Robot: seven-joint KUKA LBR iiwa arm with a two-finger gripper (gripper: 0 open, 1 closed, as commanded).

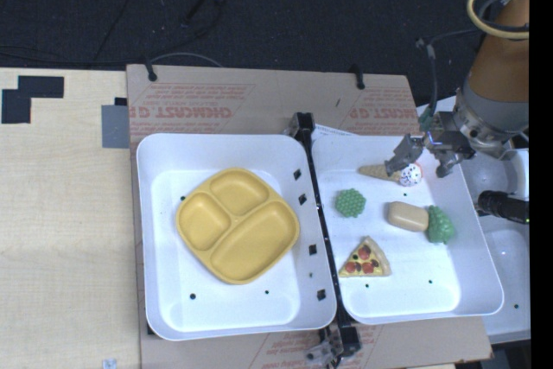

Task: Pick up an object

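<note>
My gripper (426, 157) hangs open over the far right part of the right bin (449, 294), its two fingers spread wide with nothing between them. Just below its left finger lies an ice-cream cone toy (393, 174) with a white speckled ball at its end. Nearer the front are a green bumpy ball (350, 203), a tan bread-like piece (406, 216) touching a green grape bunch (441, 225), and a pizza slice (365, 259).
The left bin (164, 289) holds a yellow divided plate (238, 225). A black divider (315, 225) runs between the two bins. Cardboard lies under both bins, and the wooden bench stretches off to the left.
</note>
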